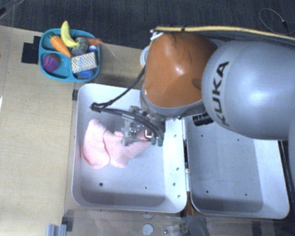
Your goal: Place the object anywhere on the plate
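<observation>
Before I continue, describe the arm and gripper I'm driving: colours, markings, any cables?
The arm is bulky, rounded glossy grey metal with black "KUKA" lettering on its side. A shiny orange band wraps the segment above the wrist. Below it sits a small dark metal gripper with greenish tips, and a thin black cable loops from the wrist toward it.

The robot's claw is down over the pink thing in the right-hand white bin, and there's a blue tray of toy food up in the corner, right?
Nearly. The camera view shows the gripper over the pink thing in the left-hand white bin, not the right-hand one. The blue tray is where you say.
</observation>
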`<state>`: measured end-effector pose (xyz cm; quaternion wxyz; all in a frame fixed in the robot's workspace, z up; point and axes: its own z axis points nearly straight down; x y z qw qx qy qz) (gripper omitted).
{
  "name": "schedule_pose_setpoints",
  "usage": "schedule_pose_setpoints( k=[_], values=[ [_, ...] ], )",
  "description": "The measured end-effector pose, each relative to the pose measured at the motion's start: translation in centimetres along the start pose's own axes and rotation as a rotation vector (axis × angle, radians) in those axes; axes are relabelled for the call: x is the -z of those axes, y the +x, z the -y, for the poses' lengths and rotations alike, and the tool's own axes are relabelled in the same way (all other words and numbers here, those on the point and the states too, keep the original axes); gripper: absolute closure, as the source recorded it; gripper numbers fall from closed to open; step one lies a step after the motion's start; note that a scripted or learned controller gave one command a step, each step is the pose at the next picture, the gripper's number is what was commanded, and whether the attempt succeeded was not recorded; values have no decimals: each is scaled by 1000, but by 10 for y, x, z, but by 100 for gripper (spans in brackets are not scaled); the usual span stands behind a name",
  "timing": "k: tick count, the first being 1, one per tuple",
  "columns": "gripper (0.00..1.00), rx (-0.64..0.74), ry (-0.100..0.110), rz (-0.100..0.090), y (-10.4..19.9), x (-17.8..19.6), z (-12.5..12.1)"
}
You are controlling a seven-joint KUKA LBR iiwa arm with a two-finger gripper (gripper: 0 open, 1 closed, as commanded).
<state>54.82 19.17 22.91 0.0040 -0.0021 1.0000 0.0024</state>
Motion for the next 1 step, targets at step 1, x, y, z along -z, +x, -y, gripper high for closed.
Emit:
schedule_pose_setpoints(
  k=[1],
  values=[
    [0, 0, 0, 1, 0, 0, 0]
  ],
)
